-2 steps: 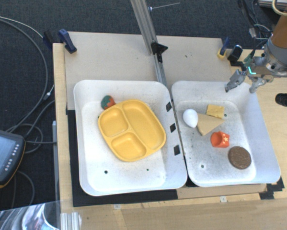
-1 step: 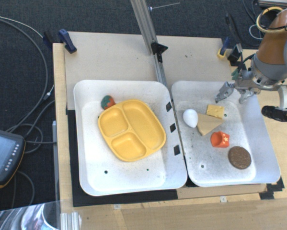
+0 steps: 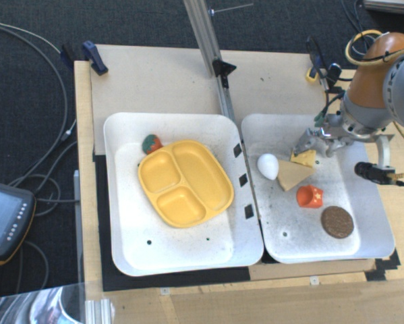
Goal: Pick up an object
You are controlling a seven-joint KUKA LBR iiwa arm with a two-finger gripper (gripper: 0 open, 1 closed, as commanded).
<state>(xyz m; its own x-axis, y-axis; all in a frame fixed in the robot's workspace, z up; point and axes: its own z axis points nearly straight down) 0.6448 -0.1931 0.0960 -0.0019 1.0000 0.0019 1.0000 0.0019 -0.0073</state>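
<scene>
My gripper [image 3: 314, 144] hangs low over the back of the right bin [image 3: 373, 245], reaching in from the right. Just in front of it lies a small yellow cheese piece [image 3: 305, 158], which rests against a larger tan wedge [image 3: 293, 176]. Whether the gripper touches the yellow piece I cannot tell. A white egg [image 3: 268, 166] lies to the left of the wedge. An orange cup [image 3: 309, 196] lies on its side in front of the wedge, and a brown round cookie [image 3: 337, 221] sits nearer the front right.
The left bin [image 3: 124, 248] holds a yellow divided plate [image 3: 185, 183] and a small red and green fruit [image 3: 151, 142] at the plate's back left corner. A slanted metal pole [image 3: 208, 39] rises behind the gap between the bins.
</scene>
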